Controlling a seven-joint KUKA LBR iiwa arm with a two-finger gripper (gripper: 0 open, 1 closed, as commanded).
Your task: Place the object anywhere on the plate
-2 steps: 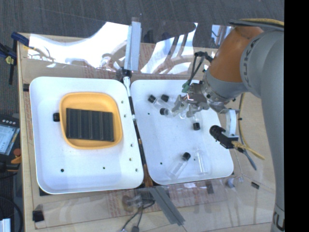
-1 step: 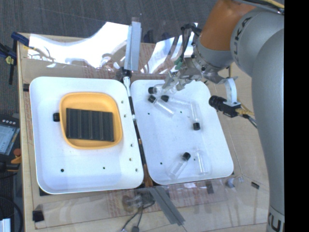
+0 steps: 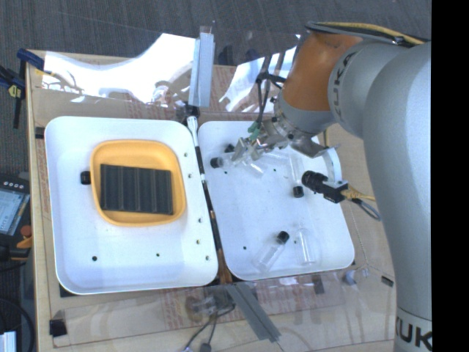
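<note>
Clear vials lie in the right bin (image 3: 333,251) as the pincer (image 3: 249,149) hovers by its far edge.
One vial (image 3: 270,252) rests near the front edge; the yellow plate (image 3: 135,156) sits mid left bin (image 3: 66,262). Pincer grip: cannot tell.

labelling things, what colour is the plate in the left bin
Yellow rim with a dark ribbed centre: the plate, camera view.
</note>
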